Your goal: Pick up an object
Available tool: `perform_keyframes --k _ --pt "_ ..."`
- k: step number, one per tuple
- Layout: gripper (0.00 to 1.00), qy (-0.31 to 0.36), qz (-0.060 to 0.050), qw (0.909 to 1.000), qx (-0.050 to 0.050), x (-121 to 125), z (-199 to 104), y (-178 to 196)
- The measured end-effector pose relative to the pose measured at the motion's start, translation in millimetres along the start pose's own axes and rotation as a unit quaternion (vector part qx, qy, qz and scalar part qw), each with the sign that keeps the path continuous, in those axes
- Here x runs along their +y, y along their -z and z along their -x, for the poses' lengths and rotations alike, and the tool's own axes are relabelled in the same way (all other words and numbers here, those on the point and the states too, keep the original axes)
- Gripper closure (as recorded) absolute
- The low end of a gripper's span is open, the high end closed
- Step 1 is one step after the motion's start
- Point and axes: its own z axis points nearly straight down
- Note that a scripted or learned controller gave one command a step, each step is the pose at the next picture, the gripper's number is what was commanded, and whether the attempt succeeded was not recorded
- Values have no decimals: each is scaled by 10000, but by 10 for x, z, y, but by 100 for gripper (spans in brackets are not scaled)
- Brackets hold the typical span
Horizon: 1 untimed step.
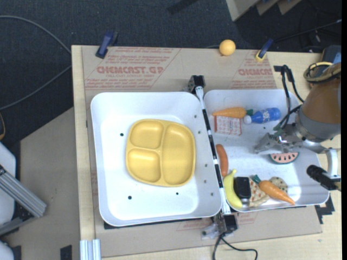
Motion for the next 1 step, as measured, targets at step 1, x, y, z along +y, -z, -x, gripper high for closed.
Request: perform_keyframes --k 1 --pt "0 3 10 10000 1 414 -695 36"
